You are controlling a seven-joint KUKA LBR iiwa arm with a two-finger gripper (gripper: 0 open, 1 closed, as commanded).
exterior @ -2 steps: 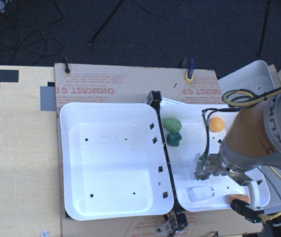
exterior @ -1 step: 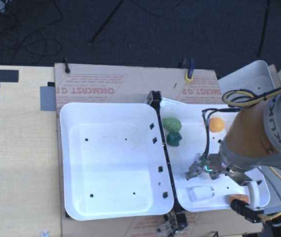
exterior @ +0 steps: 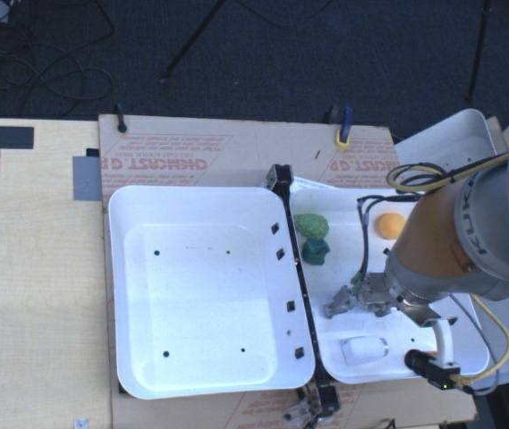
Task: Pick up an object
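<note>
**Operator:** Objects to choose from all lie in the right bin [exterior: 339, 375]. I see a pale green lump [exterior: 312, 225] near the divider at the far end, a darker teal lump [exterior: 315, 251] touching it on the near side, an orange ball [exterior: 390, 226] further right, partly behind the arm [exterior: 455, 231], and a flat white piece [exterior: 364, 349] near the front wall. The left bin [exterior: 133, 365] is not where I would look.

**Colleague:** Where is the gripper?

**Operator:** The gripper [exterior: 342, 304] hangs low over the middle of the right bin, between the teal lump and the white piece. I cannot tell from this slant how it is set, and I see nothing held in it.

**Colleague:** Which would you go for?

**Operator:** The two green lumps look soft and crumpled, light, likely to give under pressure, so I judge them forgiving. I would close across the middle of the teal one, though its neighbour touches it and may drag along. The orange ball looks smooth and round; I expect it to roll or squirt out unless I take it square across its widest part. The white piece lies flat and low against a white floor, hard to get under, so I would leave it.

**Colleague:** Anything fragile?

**Operator:** Nothing looks it, as far as I can judge.
</note>
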